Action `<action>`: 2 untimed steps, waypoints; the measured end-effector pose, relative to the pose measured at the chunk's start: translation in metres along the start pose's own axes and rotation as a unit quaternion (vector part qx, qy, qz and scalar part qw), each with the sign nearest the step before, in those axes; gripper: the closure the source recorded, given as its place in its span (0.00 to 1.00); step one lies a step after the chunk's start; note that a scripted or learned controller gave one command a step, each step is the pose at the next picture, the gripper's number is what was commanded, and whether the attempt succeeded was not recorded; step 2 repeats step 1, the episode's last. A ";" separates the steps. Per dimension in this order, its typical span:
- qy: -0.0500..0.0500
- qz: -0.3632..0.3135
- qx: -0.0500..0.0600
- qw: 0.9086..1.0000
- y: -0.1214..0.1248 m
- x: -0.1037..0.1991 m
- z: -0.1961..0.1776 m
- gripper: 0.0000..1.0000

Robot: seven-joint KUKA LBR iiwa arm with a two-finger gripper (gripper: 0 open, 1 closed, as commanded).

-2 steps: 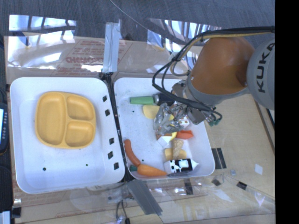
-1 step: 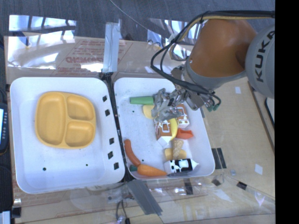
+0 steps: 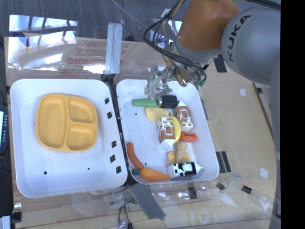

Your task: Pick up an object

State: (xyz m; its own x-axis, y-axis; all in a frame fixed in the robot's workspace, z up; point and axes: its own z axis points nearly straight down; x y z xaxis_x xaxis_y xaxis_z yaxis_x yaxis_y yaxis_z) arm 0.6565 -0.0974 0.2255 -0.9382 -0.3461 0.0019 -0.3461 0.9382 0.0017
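Observation:
My gripper point(image 3: 157, 84) hangs over the far edge of the right bin point(image 3: 209, 149), below the orange wrist band. It looks open, with nothing between its metal fingers. Just under it lie a green stick-shaped toy point(image 3: 143, 102) and a black piece point(image 3: 168, 100). Nearer the middle are a yellow wedge point(image 3: 153, 114), two red-and-white cartons point(image 3: 184, 118) point(image 3: 165, 130) and a banana point(image 3: 176, 128). Along the front of the bin rest a sausage point(image 3: 133, 155), a carrot point(image 3: 153, 174) and a black-and-white carton point(image 3: 184, 170).
The left bin point(image 3: 28, 175) holds a yellow divided plate point(image 3: 66, 122). A low divider with black clips point(image 3: 114, 128) separates the two bins. The grey arm point(image 3: 252, 37) fills the upper right, with cables looping over the wrist. The right bin's left strip is bare.

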 end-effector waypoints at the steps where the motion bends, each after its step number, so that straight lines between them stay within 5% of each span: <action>1: -0.002 0.025 0.000 1.000 0.073 -0.006 0.002 1.00; 2: -0.002 0.025 0.000 1.000 0.073 -0.006 0.002 1.00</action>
